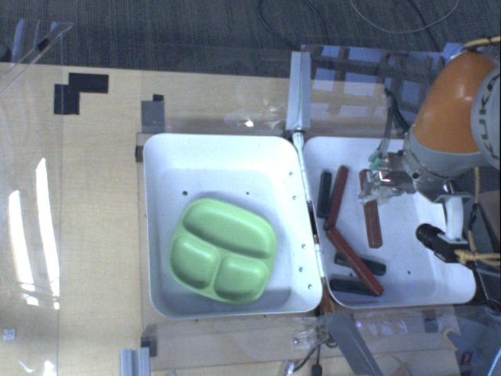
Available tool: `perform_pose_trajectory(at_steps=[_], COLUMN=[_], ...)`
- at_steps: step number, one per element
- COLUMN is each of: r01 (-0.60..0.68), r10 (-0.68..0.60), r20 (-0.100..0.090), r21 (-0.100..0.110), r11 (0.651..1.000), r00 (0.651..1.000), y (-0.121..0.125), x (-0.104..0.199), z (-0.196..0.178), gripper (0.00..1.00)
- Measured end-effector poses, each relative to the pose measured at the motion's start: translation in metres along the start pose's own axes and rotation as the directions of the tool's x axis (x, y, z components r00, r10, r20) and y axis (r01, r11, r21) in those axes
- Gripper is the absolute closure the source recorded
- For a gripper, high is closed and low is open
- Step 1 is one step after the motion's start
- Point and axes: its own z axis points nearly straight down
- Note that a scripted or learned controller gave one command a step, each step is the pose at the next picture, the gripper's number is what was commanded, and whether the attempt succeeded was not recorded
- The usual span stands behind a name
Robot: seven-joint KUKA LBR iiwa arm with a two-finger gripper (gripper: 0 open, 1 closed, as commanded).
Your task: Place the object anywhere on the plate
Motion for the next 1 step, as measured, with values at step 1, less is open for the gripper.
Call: perform_pose_trajectory(at_steps=[1], r01=[0.144], r10=[-0.144], r20=[0.0], r21=[0.001], r11=[0.99], r00=[0.99], y=[-0.0035], x=[0.0807], z=[0.0129], gripper=[1.0])
